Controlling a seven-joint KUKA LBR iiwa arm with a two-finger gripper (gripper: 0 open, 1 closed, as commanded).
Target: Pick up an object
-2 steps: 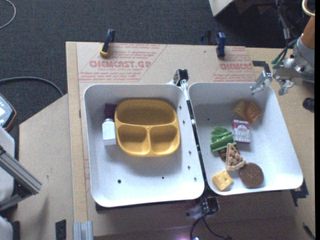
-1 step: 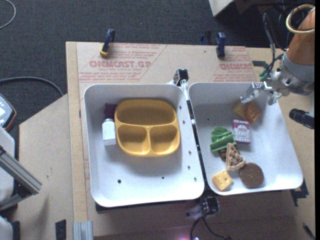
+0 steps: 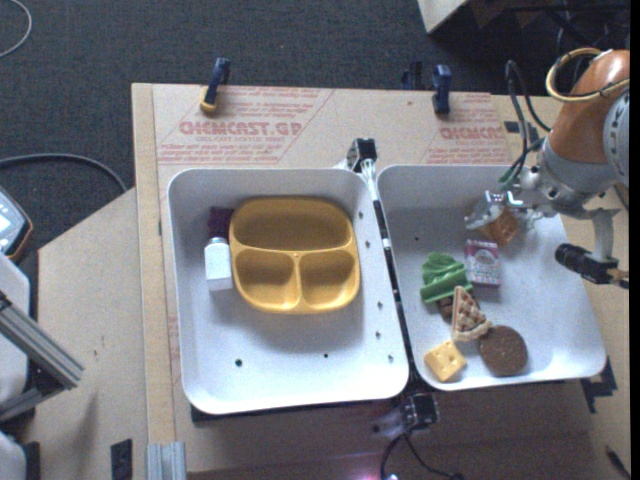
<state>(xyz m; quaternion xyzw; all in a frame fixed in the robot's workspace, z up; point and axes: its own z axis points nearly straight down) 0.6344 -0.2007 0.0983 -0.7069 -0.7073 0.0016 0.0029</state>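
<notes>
My gripper (image 3: 497, 211) hangs over the back of the right bin (image 3: 580, 353), reaching in from the right. A small orange-brown item (image 3: 504, 229) lies right at its tip, touching or just under it; whether it is gripped is unclear. Just in front of that sits a red and white box (image 3: 483, 264). Further forward in the same bin are a green leafy piece (image 3: 441, 274), a waffle-patterned wedge (image 3: 466, 314), a yellow block (image 3: 444, 360) and a round brown disc (image 3: 502, 350).
The left bin (image 3: 200, 368) holds a yellow divided plate (image 3: 295, 254), a small white bottle (image 3: 218, 264) and a dark purple item (image 3: 221, 217) at its left. A ridge (image 3: 385, 258) separates the bins. Blue clamps (image 3: 441, 86) stand at the board's back edge.
</notes>
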